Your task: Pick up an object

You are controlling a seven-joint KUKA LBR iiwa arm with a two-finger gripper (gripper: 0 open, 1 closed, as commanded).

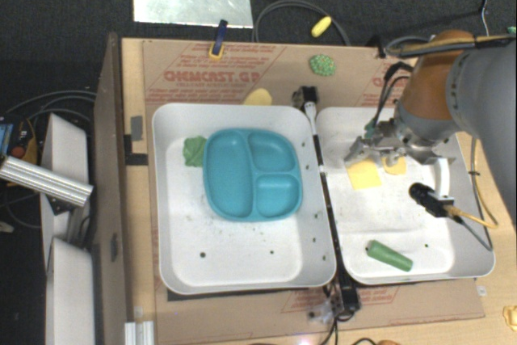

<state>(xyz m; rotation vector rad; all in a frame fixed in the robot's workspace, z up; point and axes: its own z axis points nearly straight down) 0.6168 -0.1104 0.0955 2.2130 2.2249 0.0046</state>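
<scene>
Cardboard, brown and printed in red, (202, 73) covers the bench and carries two shallow white plastic bins, which probably serve to keep loose items within the arm's reach. The left bin (174, 254) is mostly taken up by a turquoise plastic plate with three compartments (252, 174), lying flat. The grey arm with the orange band (477, 85) comes in from the right, over the right bin (452, 254). It is bent down so that the gripper (378, 148) sits low at the bin's upper left. I cannot tell how far open the gripper is, and nothing can be seen in its hold.

The likeliest target is a flat yellow square block (363, 175) just below the gripper. A green cylinder (390, 255) lies well apart from it, near the front wall. A small yellow piece (395, 166) sits beside the block. A green leaf-like scrap (194, 149) peeks out from the plate's left edge.
</scene>
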